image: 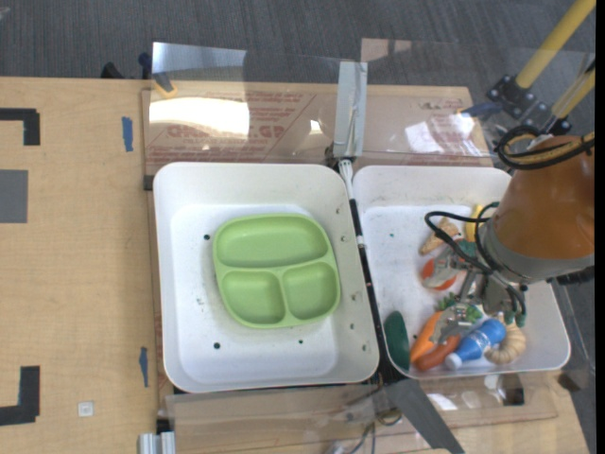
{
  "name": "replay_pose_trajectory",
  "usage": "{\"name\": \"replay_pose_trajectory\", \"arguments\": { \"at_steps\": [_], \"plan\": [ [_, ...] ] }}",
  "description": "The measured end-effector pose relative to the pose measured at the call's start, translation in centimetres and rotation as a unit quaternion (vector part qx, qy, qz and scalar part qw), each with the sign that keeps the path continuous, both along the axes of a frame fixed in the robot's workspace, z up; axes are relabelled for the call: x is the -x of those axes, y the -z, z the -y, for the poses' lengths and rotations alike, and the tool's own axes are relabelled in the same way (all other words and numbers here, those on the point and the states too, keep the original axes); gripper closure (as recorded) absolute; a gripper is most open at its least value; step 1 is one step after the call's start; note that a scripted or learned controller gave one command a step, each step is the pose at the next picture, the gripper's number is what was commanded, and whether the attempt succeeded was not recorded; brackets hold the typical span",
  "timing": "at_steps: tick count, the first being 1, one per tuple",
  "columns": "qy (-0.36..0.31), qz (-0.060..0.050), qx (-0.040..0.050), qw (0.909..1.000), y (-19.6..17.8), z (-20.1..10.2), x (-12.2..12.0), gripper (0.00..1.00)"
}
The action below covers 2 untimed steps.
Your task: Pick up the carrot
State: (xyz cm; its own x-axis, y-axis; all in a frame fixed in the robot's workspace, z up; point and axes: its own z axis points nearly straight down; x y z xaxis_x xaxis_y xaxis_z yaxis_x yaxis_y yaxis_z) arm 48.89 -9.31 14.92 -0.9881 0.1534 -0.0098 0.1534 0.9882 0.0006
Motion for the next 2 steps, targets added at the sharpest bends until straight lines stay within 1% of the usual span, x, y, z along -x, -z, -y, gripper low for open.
{"name": "replay_pose_trajectory", "arguments": {
  "at_steps": [1, 2],
  "plan": [
    [-0.002, 0.0, 0.0, 1.0, 5.1, -0.1, 0.5, 0.0],
    [0.03, 0.001, -0.0005, 0.9996, 5.8, -0.1, -1.0, 0.0]
  ]
}}
